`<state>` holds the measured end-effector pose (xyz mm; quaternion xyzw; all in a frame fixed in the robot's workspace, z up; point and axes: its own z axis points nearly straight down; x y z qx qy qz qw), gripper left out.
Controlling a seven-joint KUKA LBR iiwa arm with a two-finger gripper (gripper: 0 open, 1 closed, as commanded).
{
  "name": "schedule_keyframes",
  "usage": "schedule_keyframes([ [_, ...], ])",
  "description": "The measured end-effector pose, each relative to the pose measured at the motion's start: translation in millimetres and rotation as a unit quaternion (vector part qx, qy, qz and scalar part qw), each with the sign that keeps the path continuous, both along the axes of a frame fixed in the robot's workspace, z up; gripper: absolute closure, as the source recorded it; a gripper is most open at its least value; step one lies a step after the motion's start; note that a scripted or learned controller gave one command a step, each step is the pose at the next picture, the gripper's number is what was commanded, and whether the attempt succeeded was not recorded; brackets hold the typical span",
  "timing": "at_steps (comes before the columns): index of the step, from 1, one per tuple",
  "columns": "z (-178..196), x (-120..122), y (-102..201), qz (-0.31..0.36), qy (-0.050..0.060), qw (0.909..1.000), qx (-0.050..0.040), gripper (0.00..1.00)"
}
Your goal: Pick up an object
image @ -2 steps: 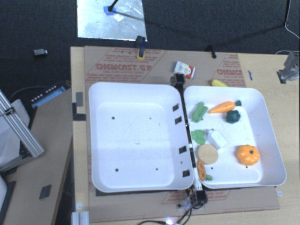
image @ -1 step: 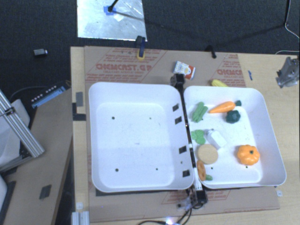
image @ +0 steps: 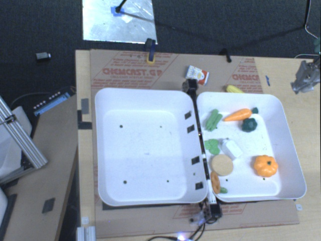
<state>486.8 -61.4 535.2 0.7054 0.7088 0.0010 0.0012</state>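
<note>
We see a dark carpeted floor [image: 225, 14] beyond the bench. A reflective metal sheet [image: 119, 14] lies on it at upper left, with a black cable [image: 281, 31] running to its right. The bench top is covered by printed cardboard [image: 131, 67]. An aluminium extrusion frame [image: 20, 139] stands at left.

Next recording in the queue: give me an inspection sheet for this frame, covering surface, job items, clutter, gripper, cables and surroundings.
Surface: bench with printed cardboard under two white bins; left bin, right bin.
Job's things: in the right bin, a carrot, pumpkin, green pod, dark green piece, white block, tan disc.
Clutter: a yellow item and small carton on the bench behind the bins.
Gripper: gripper at the right edge, above the bench; finger state unclear.
Cables: black cable across the floor.
Surroundings: dark carpet, silver sheet.
</note>
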Motion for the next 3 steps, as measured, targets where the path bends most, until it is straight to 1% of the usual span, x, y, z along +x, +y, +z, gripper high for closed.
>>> schedule_keyframes([
  [3,0,0,20,-0.001,0.0,1.0,0.0,1.0],
])
